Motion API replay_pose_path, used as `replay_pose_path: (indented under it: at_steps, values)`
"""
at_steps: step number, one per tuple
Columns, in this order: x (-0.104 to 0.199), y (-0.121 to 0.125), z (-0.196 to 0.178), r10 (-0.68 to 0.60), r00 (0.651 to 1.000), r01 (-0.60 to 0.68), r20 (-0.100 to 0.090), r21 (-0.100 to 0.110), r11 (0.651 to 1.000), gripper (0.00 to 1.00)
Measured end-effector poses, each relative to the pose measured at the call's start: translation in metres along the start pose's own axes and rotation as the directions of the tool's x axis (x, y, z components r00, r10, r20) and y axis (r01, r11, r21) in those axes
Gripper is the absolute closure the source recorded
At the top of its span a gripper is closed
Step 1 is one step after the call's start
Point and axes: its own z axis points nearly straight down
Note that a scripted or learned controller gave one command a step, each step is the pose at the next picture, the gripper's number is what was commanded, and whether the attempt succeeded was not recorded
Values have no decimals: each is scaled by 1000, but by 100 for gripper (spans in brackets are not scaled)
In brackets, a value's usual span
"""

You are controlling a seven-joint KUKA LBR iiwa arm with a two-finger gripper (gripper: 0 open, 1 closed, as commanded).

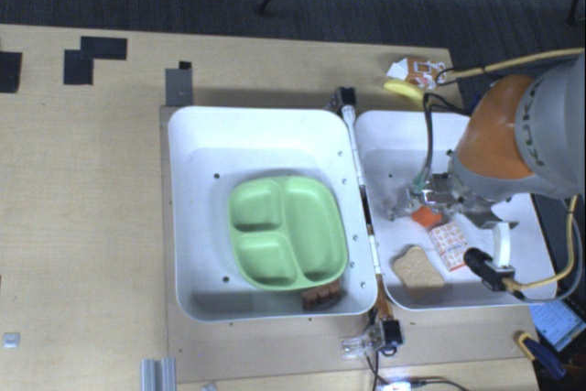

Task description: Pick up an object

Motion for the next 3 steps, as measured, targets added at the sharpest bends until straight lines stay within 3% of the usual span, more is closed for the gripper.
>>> replay_pose_path:
  at_steps: [1,2,3]
  values:
    - [0,2,-12,-2,1000,2,0,-5,1000,100]
    - [39,-55,-99,-2,1000,2,-2,4,1000,100]
    - [10,-58,-80,0,1000,0,-1,6,1000,100]
